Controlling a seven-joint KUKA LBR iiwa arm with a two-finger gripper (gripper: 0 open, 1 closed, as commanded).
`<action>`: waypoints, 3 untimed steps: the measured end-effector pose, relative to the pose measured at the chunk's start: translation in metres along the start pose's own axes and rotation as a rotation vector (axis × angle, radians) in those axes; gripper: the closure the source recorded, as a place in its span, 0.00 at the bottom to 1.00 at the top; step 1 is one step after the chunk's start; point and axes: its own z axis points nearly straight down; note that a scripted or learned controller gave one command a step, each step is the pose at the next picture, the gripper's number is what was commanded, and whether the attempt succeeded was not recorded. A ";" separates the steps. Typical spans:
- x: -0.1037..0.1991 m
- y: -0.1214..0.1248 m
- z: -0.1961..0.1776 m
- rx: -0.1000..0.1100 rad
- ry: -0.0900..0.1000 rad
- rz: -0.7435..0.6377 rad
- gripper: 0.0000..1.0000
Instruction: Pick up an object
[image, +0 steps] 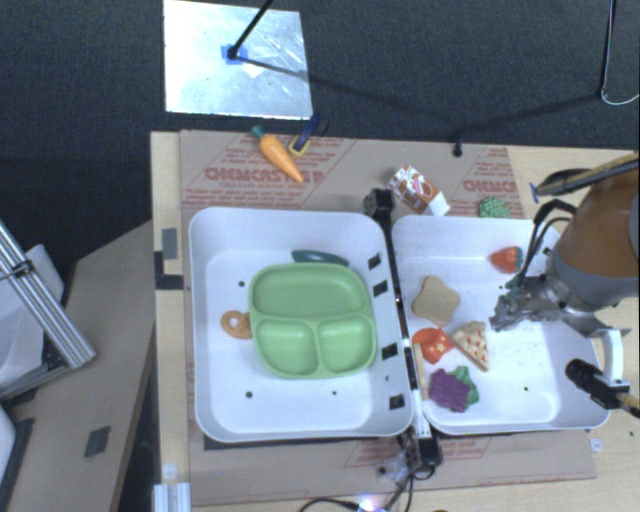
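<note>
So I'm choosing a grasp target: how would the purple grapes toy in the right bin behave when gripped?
The purple grapes toy looks like moulded plastic, so probably stiff and light. Its lumpy surface may let fingers slip. It lies flat, unlikely to roll.

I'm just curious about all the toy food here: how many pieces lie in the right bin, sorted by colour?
Red: 2, the tomato and the strawberry
Tan: 1, the bread slice
Orange-yellow: 1, the pizza slice
Purple: 1, the grapes
Total: 5
</note>
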 end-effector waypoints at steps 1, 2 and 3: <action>-0.010 -0.002 -0.056 -0.001 -0.001 0.001 1.00; -0.011 0.000 -0.081 0.000 0.000 0.000 1.00; 0.045 0.023 -0.086 0.001 0.003 -0.007 1.00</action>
